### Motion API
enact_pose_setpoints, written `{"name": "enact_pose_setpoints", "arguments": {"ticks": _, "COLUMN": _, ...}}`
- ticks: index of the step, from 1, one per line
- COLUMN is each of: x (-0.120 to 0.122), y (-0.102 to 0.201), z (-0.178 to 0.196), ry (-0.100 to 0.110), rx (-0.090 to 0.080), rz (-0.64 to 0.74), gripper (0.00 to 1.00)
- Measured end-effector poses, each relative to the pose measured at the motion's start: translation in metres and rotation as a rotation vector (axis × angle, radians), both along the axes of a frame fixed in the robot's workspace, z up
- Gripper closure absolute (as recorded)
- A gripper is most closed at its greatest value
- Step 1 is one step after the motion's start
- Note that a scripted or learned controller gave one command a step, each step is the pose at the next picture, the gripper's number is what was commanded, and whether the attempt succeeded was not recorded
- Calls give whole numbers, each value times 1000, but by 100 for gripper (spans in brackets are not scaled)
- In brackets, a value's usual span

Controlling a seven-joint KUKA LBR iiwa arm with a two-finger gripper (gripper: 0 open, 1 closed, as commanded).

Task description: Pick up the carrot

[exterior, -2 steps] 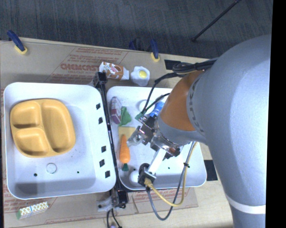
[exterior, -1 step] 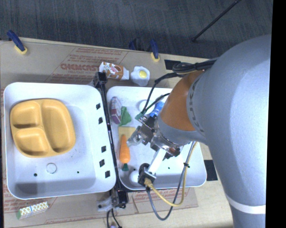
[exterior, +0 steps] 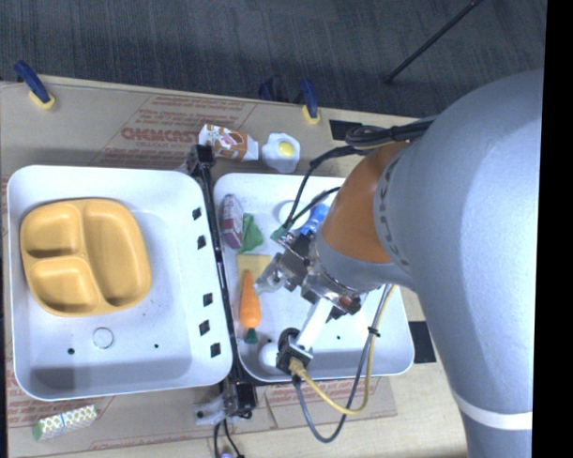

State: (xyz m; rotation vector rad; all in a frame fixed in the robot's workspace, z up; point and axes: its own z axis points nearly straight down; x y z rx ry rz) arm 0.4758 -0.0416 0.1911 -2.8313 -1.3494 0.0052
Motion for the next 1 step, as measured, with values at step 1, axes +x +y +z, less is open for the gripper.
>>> {"name": "enact_pose_setpoints", "arguments": {"ticks": 1, "x": 0, "y": 0, "z": 0, "ry": 0, "rx": 0, "rz": 0, "gripper": 0}}
